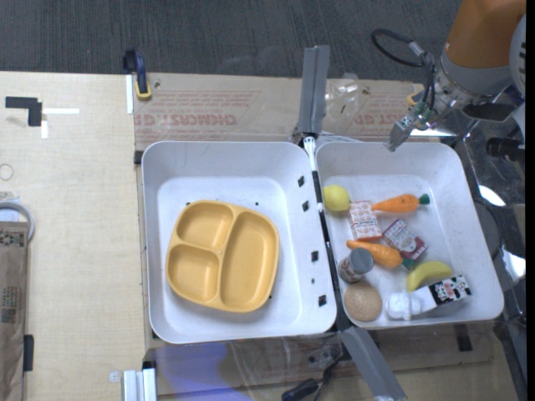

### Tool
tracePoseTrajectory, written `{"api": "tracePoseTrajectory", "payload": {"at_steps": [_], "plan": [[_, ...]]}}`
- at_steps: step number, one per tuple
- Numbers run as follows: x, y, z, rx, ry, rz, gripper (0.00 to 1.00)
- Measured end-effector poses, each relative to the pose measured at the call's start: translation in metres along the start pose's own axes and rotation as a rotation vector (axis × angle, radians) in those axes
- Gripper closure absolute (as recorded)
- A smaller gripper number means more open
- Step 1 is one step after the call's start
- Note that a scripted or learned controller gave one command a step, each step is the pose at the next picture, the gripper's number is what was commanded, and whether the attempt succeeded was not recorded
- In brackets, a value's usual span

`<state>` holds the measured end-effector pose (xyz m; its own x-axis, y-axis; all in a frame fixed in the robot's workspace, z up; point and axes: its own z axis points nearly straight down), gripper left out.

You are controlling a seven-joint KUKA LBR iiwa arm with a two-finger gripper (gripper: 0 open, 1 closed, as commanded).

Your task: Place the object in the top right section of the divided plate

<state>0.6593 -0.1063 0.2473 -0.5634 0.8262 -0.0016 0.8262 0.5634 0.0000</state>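
The gripper [407,129] hangs over the right bin's [468,182] far edge; whether it grips anything, I cannot tell. The yellow divided plate [222,256] lies in the left bin [155,224]

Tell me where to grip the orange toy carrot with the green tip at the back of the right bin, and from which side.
Grip the orange toy carrot across its thick middle, coming straight down from above. It lies flat and nearly level across the right white bin, with open floor behind it; the small carton sits close in front, so the fingers probably fit best front-to-back.

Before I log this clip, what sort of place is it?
Most likely a robotics lab pick-and-place bench: two white bins, toy food such as a lemon and carrot, a yellow divided plate, and a robot arm.
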Motion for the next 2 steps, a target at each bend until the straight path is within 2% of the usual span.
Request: {"api": "tracePoseTrajectory", "payload": {"at_steps": [1,2], "plan": [[-0.001,0.0,-0.009,-0.002,-0.002,0.0,1.0],[0.069,0.046,0.056,0.001,0.002,-0.015,1.0]]}}
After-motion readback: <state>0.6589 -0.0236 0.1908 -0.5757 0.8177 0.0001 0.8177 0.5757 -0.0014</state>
